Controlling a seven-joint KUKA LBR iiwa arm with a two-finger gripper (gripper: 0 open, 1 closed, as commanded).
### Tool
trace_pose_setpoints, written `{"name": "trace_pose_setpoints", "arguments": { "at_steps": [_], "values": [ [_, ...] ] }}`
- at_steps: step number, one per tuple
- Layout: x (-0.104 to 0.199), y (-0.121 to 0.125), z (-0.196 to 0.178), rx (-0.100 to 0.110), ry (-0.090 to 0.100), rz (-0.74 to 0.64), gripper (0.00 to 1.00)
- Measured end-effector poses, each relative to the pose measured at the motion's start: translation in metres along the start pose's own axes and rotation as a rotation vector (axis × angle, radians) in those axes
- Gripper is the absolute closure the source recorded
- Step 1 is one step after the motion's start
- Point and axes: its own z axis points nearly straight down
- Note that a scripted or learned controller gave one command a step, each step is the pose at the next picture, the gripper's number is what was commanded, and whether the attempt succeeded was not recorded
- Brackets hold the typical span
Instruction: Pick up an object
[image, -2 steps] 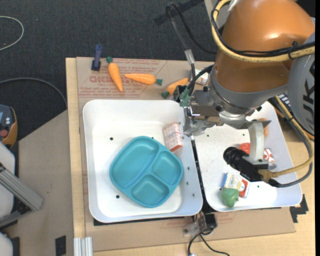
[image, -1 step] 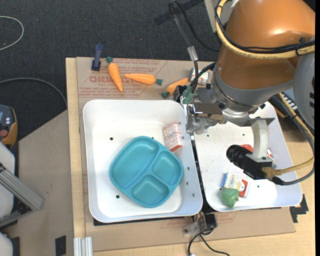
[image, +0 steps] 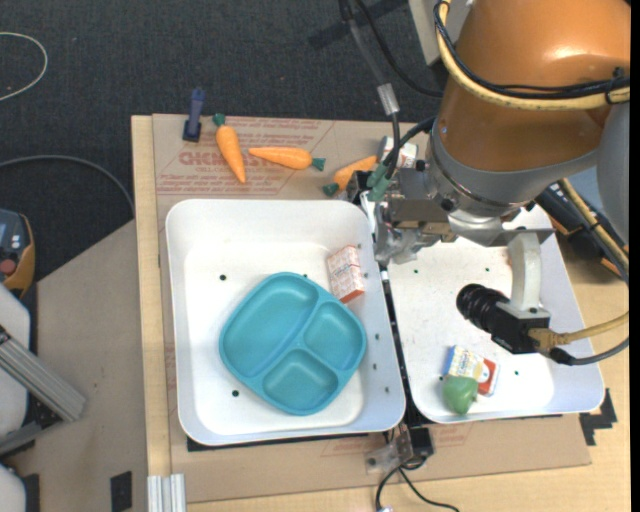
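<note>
Hangs mid-frame, tool (image: 400, 236) over the bins' shared wall (image: 388, 305) just right of the red-and-white carton (image: 345, 272), probably targeting it; cannot tell if apart or together.

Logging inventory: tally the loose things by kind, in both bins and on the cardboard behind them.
Toy carrots: 3
Small cartons: 2
Teal divided plate: 1
Green toy fruit: 1
Dark blue piece: 1
Total: 8
</note>
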Motion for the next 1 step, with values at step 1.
{"name": "trace_pose_setpoints", "arguments": {
  "at_steps": [1],
  "values": [
    [0.0004,0.0006,-0.0102,-0.002,0.000,-0.001,1.00]
  ]
}}
